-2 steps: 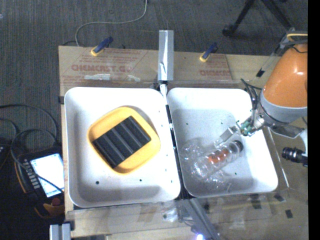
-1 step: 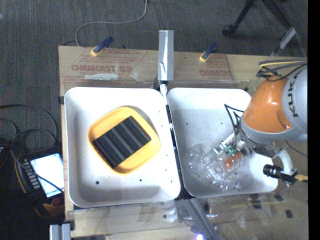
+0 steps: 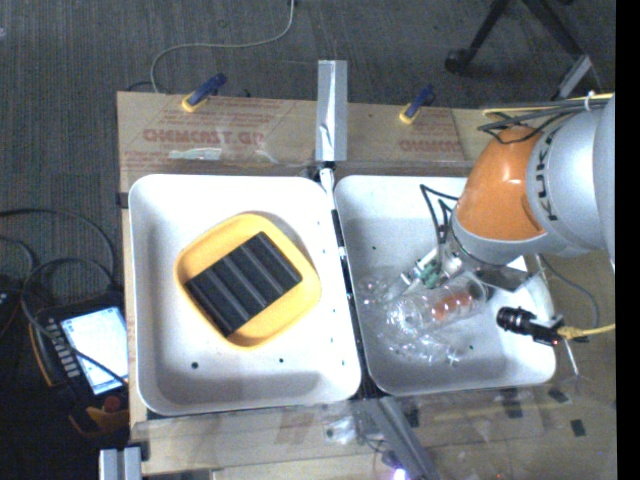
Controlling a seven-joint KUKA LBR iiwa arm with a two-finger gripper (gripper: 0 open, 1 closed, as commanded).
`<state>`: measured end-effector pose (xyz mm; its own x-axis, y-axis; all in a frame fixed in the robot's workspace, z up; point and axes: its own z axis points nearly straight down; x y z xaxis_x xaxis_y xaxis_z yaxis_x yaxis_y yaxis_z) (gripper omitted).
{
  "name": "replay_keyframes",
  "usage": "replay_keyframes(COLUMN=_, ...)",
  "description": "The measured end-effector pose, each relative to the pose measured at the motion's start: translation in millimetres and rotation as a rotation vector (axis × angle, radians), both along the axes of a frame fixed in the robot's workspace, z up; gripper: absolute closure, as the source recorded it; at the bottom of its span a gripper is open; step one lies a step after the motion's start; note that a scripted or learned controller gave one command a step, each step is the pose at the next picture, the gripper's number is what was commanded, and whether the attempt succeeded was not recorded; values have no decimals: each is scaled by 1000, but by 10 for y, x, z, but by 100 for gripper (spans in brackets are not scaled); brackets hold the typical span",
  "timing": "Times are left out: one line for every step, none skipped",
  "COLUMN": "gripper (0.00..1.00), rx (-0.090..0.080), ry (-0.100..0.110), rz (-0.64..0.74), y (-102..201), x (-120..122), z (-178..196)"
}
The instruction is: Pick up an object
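Bottle (image 3: 432, 311): clear crumpled plastic, outline hard for me to trace.
Gripper (image 3: 440, 268): hidden under wrist; I cannot tell its state.

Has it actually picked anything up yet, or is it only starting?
Done: the arm has reached down into the right bin. In hand: its gripper sits at a crumpled clear plastic thing, but a hold can't be confirmed. Left: lifting. The yellow tray lies untouched in the left bin.

Two white bins (image 3: 150, 268); one yellow-black tray (image 3: 248, 278); one clear plastic bottle (image 3: 430, 310) (crumpled); two clamps (image 3: 203, 91).
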<state>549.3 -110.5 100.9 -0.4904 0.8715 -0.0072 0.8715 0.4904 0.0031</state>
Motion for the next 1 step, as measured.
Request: replay_keyframes(gripper=0, rx=4, ry=-12, rz=-248, y=-527, x=584, z=-86)
